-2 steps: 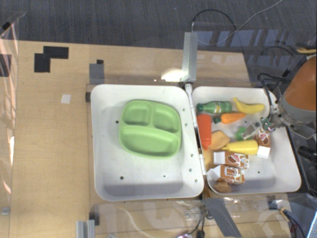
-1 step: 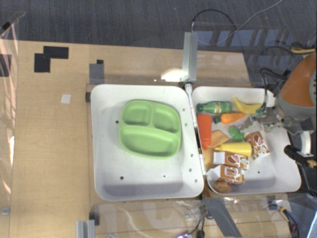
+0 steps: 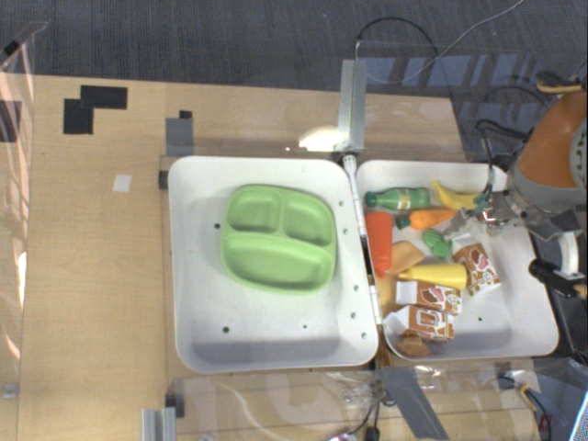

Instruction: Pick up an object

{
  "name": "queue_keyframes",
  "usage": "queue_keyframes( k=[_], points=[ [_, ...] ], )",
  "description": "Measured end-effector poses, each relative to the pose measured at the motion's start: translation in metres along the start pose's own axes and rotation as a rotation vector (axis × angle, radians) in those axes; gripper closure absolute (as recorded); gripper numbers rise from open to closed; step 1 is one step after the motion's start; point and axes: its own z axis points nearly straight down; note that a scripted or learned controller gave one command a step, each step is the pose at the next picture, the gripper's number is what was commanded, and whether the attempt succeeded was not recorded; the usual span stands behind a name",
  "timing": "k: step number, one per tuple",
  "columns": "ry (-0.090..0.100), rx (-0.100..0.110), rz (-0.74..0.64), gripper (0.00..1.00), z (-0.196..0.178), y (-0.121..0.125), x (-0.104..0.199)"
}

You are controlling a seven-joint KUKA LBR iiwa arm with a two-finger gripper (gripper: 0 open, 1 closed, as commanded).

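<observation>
The claw (image 3: 489,211) hangs low over the right bin (image 3: 533,324), and I cannot tell how it is set. Just left of it lie a banana (image 3: 457,196), carrot (image 3: 432,218) and green bottle (image 3: 397,197). Far left sits 1 green tray (image 3: 277,238).

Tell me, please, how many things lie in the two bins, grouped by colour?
Green: 3, the divided plate, the bottle and a small piece
Orange: 3, the tall block, the carrot-like piece and the wedge
Yellow: 2, the banana and the bottle
Brown-and-white packets: 3
Brown cookie: 1
Total: 12
</observation>
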Motion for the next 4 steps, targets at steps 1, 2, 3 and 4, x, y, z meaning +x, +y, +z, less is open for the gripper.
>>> queue_keyframes(
  k=[1,2,3,4],
  points=[
    [0.0,-0.003,0.023,0.0,-0.001,-0.036,0.004],
    [0.0,-0.009,0.021,1.0,-0.013,-0.034,0.005],
    [0.007,0.011,-0.276,1.0,-0.102,-0.069,0.008],
    [0.008,0.013,-0.135,1.0,-0.078,0.032,0.069]
  ],
)
